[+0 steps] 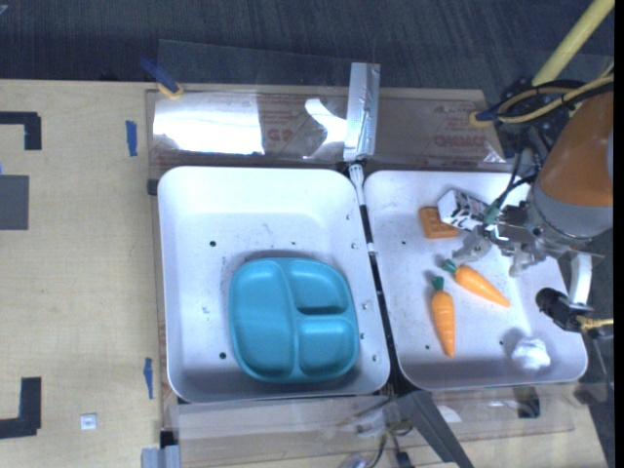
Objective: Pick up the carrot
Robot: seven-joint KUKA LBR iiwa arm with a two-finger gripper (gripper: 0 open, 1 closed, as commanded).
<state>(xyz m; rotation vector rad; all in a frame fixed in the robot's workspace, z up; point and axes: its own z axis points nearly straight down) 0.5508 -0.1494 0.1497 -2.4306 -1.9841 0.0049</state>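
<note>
— Where did we stand with the orange plastic carrot [481, 286]?
— We saw it lying in the right white bin [409, 359], ungrasped; the gripper [495, 242] hovered just above, jaws apparently open.
— So lifting remained.

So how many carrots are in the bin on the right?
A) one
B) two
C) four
B: two orange carrots lie in the right bin, one carrot pointing down near the middle and another carrot slanting beside it, close to the gripper.
</note>
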